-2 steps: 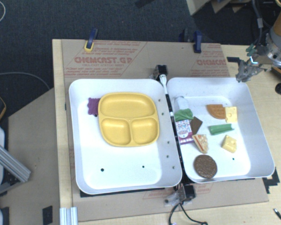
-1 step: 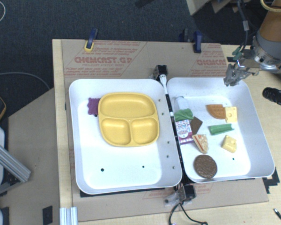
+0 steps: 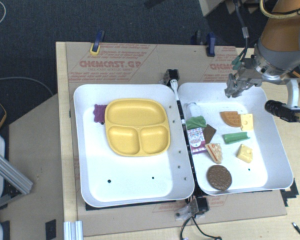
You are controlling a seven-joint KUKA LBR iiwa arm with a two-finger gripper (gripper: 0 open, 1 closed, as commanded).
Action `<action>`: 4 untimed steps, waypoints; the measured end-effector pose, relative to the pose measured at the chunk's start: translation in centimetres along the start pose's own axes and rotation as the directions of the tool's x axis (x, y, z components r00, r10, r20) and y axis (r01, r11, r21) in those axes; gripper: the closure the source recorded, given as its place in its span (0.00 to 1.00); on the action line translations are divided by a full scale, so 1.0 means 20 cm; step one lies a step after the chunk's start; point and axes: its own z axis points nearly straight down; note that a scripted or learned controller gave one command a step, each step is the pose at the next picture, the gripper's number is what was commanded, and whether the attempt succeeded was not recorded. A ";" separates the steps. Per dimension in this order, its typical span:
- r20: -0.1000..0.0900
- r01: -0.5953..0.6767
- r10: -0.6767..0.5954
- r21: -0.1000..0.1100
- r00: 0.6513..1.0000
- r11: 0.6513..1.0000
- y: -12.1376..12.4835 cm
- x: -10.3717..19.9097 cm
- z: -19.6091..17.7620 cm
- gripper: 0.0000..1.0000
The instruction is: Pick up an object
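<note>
My gripper (image 3: 233,89) hangs over the far edge of the right bin (image 3: 270,179), above and apart from the toy food below it. In that bin lie an orange bread slice (image 3: 230,118), a yellow cheese square (image 3: 246,122), a green bean piece (image 3: 235,138), a cheese wedge (image 3: 245,153), a pizza slice (image 3: 215,152), a brown round cookie (image 3: 219,177), a green leafy piece (image 3: 195,122) and a brown-and-white wrapped bar (image 3: 198,136). Nothing shows between the fingers.
The left bin (image 3: 90,179) holds a yellow three-compartment plate (image 3: 137,126) with a purple item (image 3: 99,113) tucked at its left side. Blue and yellow clamps (image 3: 96,42) grip the cardboard's far edge. A black fixture (image 3: 283,110) juts over the right bin's right rim.
</note>
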 end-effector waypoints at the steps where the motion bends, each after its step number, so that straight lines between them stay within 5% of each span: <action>1: 0.000 -0.002 0.002 0.002 1.000 1.000 -0.13 0.22 0.08 1.00; 3: 0.000 0.000 0.000 0.001 1.000 1.000 -0.43 0.66 0.05 1.00; 4: 0.002 -0.003 0.003 -0.004 1.000 1.000 -0.39 0.69 0.03 1.00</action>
